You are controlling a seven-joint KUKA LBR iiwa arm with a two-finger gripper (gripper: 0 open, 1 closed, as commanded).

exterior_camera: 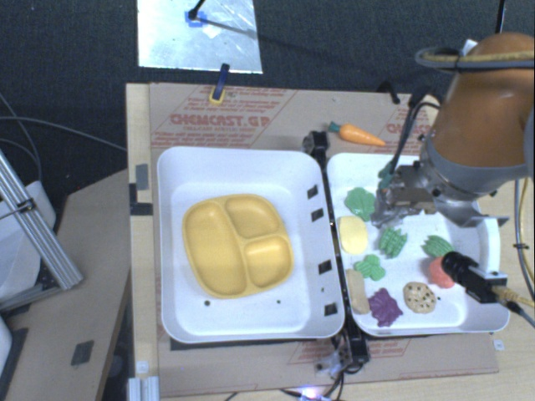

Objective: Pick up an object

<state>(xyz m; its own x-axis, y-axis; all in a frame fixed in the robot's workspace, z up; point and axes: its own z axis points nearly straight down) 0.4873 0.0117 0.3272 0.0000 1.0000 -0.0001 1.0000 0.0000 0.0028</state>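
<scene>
Over the right bin [476,320], the gripper [389,215] hovers, grip state unreadable, with a green toy [391,241] just at its six o'clock: approach step, descent needed next.

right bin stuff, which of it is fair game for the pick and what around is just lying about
For the pick, in the right bin:
gripper
green leafy piece
pale yellow piece
purple grape bunch
cookie

Lying about:
carrot on the cardboard
yellow divided tray in the left bin
</scene>
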